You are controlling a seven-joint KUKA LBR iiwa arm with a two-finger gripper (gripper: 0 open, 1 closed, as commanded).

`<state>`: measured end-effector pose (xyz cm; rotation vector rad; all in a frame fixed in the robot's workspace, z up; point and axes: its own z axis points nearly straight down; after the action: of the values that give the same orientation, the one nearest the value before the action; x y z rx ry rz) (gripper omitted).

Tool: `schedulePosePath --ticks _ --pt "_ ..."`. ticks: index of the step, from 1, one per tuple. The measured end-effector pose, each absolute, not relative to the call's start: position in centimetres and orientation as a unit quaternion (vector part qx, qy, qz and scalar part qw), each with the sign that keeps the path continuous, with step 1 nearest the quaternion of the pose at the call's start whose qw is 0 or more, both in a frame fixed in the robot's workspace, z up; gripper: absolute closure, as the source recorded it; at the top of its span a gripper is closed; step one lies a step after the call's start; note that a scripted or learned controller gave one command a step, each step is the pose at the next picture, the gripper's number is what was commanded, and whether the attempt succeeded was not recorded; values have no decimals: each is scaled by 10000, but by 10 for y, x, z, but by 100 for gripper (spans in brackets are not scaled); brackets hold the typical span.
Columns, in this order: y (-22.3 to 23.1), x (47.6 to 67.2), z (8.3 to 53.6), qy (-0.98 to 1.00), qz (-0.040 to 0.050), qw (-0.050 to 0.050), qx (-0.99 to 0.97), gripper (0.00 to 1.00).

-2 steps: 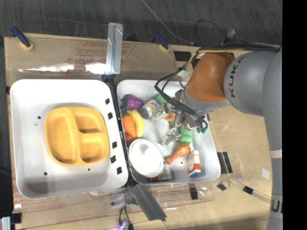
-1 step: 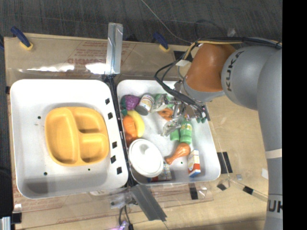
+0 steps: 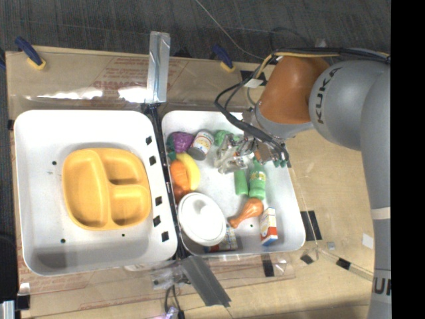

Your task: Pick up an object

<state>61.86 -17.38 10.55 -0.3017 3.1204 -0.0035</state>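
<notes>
The right bin (image 3: 292, 198) holds a jumble of toy food. My gripper (image 3: 234, 155) hangs low over its upper middle, beside a green bottle (image 3: 257, 182) and a green stick (image 3: 240, 181). A small can (image 3: 202, 143) and a purple grape bunch (image 3: 179, 140) lie to its left. Further down are an orange and yellow fruit (image 3: 183, 172), a white bowl (image 3: 201, 219), a brown drumstick (image 3: 247, 211) and a small carton (image 3: 268, 226). The wrist hides whatever lies directly under it.
In the left bin (image 3: 33, 178) sits a yellow divided tray (image 3: 106, 186). The divider wall (image 3: 163, 185) between the two bins runs just left of the fruit. The arm (image 3: 319, 98) covers the right bin's upper right corner.
</notes>
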Motion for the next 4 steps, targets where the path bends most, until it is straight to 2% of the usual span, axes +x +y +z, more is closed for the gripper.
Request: schedulePosePath --ticks 1,2,3,4 --pt "-209 659 224 9996 -17 50 273 100" --pt "-149 651 273 9998 -3 47 216 100" --pt "-207 634 258 9988 -6 6 -498 100" --pt "-199 657 221 9941 4 1 -1081 100"
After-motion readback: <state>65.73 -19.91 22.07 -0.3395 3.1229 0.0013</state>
